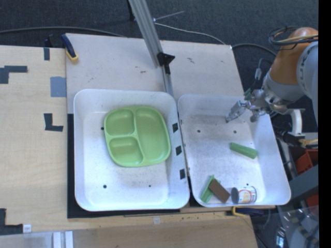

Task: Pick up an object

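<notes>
My gripper (242,113) hangs over the back right part of the right bin (196,112), its fingers spread apart with nothing between them. A green stick (243,150) lies in that bin below the gripper, clear of it. Along the bin's front edge lie a green block (208,188), a brown block (219,191) against it, and a small can (244,195) on its side.
The left bin (85,138) holds a green divided plate (137,136). A metal pole (147,27) slants down to the bins' shared back corner. The orange-banded arm (289,66) comes in from the right. A blue and yellow clamp (69,47) sits at the back left.
</notes>
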